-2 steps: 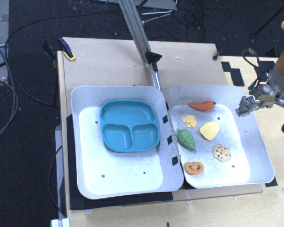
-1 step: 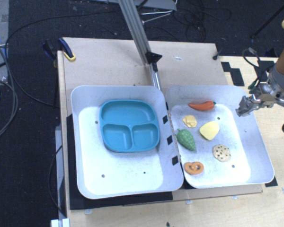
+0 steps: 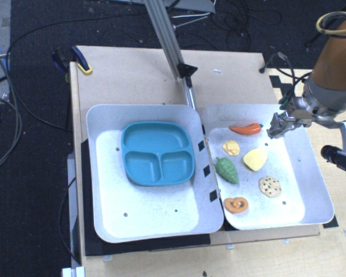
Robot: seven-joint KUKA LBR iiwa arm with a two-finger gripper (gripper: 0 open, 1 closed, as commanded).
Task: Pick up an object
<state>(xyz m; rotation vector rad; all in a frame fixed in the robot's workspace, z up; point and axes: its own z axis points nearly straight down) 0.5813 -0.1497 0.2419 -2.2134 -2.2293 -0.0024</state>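
Risk in the camera view is that the claw (image 3: 275,128) comes down between the red-orange pepper (image 3: 245,129) and the yellow wedge (image 3: 255,160) in the right bin (image 3: 311,178) and closes on nothing, because these pieces are small and lie flat near each other. The claw hangs just beside the pepper's right end, above the bin floor. Whether it is spread or pressed together one cannot tell, and nothing is seen in it.
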